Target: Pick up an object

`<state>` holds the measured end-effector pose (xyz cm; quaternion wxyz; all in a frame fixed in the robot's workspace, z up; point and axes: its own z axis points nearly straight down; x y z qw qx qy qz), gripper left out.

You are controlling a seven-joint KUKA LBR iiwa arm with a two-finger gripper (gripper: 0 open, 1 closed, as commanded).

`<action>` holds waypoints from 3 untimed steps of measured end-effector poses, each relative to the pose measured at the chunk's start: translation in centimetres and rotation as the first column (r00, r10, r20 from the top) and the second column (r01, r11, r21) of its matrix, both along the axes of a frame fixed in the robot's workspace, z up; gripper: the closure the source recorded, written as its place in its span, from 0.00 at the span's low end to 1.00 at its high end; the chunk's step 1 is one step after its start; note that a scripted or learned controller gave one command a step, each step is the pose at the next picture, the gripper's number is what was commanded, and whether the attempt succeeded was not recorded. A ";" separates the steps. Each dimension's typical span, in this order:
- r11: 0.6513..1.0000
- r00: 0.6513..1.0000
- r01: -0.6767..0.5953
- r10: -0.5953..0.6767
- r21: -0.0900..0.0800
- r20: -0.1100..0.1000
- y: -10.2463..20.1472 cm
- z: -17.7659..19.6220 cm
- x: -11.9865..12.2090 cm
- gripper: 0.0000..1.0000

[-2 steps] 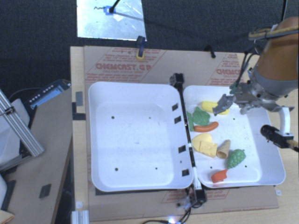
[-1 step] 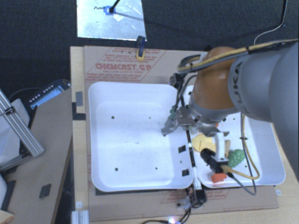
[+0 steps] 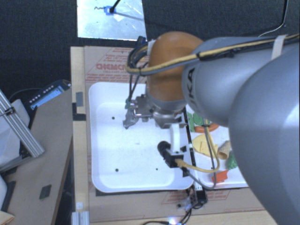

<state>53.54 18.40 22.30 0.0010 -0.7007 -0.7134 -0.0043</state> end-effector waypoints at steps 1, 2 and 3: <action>1.000 1.000 0.013 -0.013 -0.006 -0.003 -1.0 0.9 0.1 1.00; 1.000 1.000 0.012 -0.012 -0.004 -0.002 -0.9 1.9 0.2 1.00; 1.000 1.000 0.011 -0.011 -0.007 -0.007 1.0 2.2 -5.1 1.00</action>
